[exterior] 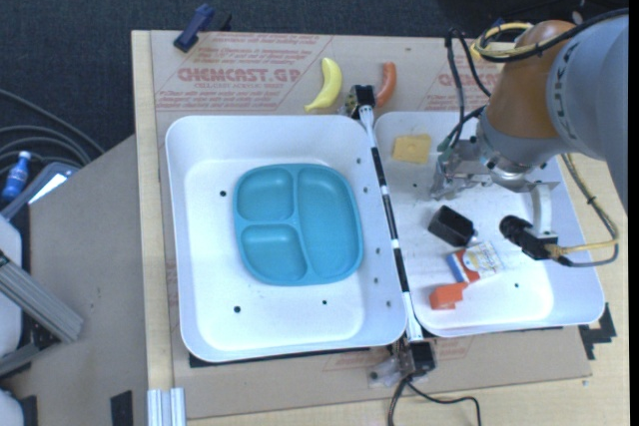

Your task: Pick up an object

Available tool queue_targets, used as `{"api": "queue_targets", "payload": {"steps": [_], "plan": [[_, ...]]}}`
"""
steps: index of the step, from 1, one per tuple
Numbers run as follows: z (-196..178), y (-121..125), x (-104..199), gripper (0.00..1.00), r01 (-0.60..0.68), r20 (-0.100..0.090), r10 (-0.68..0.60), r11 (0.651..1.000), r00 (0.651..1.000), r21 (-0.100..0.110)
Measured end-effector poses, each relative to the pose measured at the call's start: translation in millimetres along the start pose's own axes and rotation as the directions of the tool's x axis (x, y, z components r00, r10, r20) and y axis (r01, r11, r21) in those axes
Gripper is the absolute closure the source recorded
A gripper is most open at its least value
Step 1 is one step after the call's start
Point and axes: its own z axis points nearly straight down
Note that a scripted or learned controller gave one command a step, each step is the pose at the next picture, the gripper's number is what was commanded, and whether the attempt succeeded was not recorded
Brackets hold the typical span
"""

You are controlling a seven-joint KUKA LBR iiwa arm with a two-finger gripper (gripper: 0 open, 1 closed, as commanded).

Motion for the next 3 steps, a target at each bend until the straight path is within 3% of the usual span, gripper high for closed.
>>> {"api": "queue_targets", "payload": {"steps": [1, 2, 3], "plan": [[0, 0, 0, 0.0, 0.0, 0.0, 0.0, 1.0, 1.0, 0.0], [10, 66, -3, 0.0, 0.004, 0.001, -0.004, 1.0, 1.0, 0.001], [10, 16, -6, 0.0, 0.002, 0.0, -0.002, 1.0, 1.0, 0.002]]}}
